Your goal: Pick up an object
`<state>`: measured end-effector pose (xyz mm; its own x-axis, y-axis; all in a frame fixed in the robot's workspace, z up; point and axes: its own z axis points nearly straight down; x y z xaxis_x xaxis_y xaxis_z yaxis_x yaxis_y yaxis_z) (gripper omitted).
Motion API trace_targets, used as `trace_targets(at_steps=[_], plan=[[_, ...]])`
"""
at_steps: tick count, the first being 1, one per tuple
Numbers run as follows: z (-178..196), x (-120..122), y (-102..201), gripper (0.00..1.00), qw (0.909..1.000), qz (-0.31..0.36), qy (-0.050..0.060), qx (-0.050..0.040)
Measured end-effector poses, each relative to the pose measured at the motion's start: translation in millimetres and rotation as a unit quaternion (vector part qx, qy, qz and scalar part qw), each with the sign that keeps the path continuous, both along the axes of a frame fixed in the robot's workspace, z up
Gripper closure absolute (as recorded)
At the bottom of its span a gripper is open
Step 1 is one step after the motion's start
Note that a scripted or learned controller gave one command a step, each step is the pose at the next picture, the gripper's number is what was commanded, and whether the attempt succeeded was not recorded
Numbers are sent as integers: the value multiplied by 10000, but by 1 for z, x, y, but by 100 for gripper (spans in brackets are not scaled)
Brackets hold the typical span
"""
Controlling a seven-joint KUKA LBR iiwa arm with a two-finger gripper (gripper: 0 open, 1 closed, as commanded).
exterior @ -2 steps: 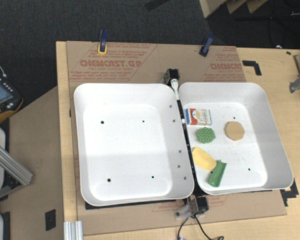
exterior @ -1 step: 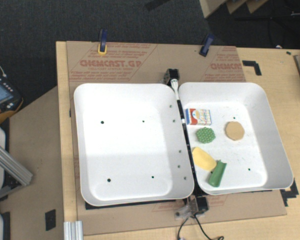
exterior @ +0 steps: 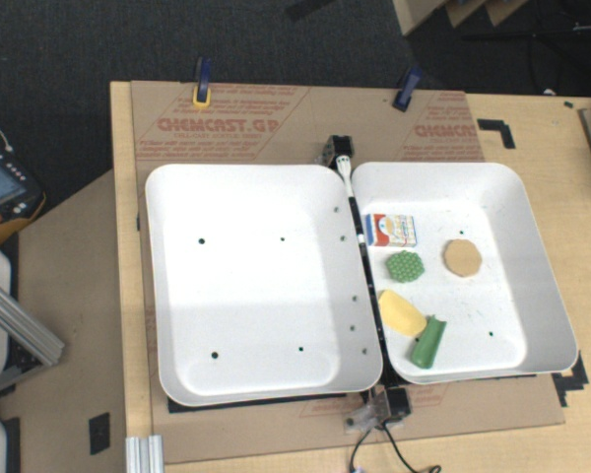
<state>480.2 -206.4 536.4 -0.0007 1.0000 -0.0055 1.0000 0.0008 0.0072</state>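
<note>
1. Counter (exterior: 128, 264): carries a brown cardboard sheet (exterior: 305, 116) with two shallow white bins side by side on it.
2. Left bin (exterior: 167, 264): white floor with small dark dots.
3. Right bin (exterior: 532, 264): holds five objects, all in its left and middle part.
4. Small printed box (exterior: 389, 231): red, white and blue, near the dividing edge.
5. Green round knobbly piece (exterior: 405, 266): just below the box.
6. Tan disc (exterior: 463, 258): right of the green piece, apart from it.
7. Yellow piece (exterior: 401, 314): touching the green cylinder (exterior: 427, 343), which lies tilted.
8. Hand: state cannot be told.
</note>
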Motion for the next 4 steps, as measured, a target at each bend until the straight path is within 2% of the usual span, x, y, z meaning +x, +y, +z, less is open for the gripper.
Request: trace_targets(at_steps=[1,2,3,4], plan=[[-26,-1,57,100,10000,25,52,38],[-120,-1,115,100,10000,26,85,43],[-173,-1,184,100,10000,34,73,40],[-153,-1,262,100,10000,44,19,39]])
